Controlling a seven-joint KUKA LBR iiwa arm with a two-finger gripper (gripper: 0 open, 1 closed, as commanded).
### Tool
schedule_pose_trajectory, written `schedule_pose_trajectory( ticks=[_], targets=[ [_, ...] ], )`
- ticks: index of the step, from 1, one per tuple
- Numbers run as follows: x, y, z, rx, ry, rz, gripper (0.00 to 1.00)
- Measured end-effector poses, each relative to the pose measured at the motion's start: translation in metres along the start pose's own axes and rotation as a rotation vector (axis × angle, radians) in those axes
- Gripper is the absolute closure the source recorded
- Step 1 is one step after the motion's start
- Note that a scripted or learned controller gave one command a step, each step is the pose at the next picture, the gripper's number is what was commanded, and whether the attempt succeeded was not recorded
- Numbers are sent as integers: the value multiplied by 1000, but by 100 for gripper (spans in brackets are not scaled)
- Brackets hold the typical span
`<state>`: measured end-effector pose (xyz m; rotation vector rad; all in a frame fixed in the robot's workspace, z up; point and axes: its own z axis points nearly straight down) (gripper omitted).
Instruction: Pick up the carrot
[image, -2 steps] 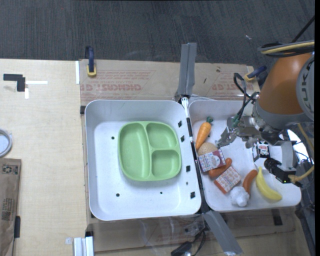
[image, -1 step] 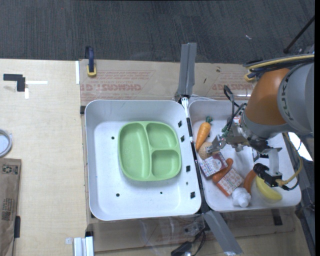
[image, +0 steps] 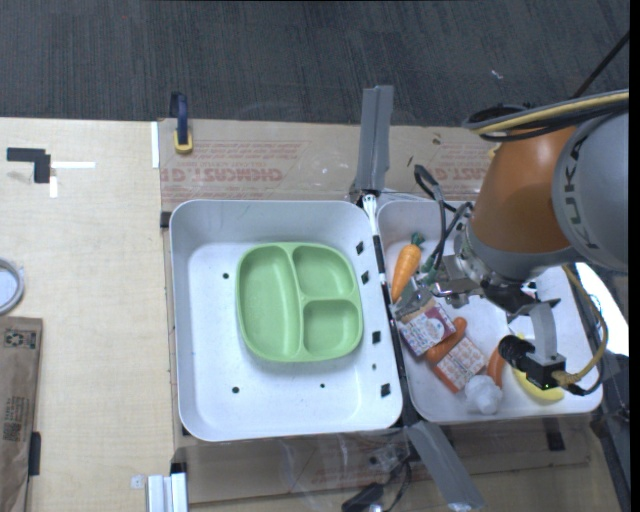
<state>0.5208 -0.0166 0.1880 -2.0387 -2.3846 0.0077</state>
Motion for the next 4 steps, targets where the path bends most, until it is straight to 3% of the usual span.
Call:
schedule_pose_trajectory(
  ticks=[1,2,3,4],
  targets=[
    [-62,-52,0,0,2,-169,0],
    [-85,-1,96,-4,3,95,0],
    [-79,-15,94,-16,-2,112,0],
    [-53,-7,-3,0,0,108,0]
  ],
)
